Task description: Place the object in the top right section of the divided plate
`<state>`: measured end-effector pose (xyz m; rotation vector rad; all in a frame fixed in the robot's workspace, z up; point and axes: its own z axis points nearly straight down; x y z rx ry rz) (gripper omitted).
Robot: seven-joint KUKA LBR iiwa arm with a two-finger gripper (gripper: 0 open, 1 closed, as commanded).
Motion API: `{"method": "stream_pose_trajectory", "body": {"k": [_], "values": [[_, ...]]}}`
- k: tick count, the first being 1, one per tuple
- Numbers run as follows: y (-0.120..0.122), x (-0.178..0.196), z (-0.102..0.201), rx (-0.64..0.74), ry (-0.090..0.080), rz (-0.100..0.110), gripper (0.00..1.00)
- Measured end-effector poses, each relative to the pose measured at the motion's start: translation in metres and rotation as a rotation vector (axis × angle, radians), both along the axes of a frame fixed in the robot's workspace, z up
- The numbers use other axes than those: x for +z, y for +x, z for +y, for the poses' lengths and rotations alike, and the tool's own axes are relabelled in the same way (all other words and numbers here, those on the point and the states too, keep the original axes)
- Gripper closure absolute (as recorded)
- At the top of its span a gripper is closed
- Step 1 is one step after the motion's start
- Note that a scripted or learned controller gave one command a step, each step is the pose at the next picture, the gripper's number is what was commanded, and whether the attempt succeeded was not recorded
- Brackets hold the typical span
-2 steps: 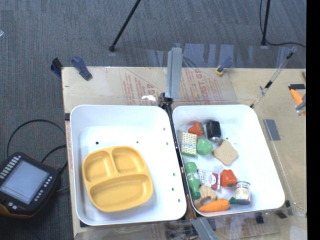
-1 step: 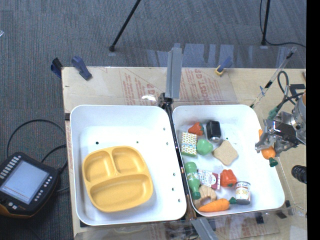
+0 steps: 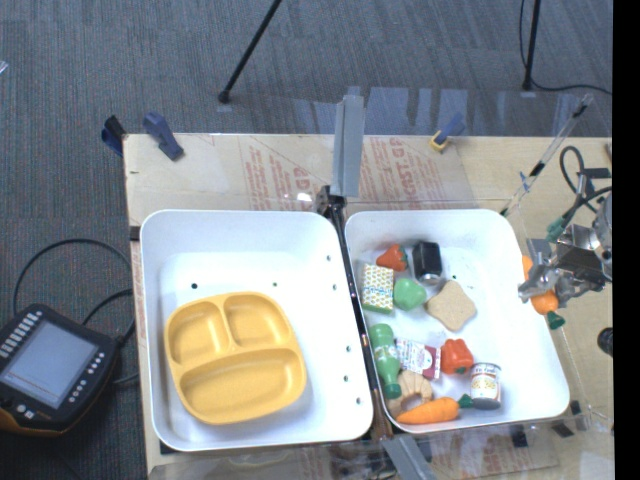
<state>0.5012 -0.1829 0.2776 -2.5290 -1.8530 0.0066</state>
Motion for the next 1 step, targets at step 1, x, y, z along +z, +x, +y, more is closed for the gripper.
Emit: {"method": "stream_pose_trajectory", "body": {"k": [1], "values": [[0.0348, 0.1595, -0.0220, -0.363, -0.005, -0.005, 1.00]]}}
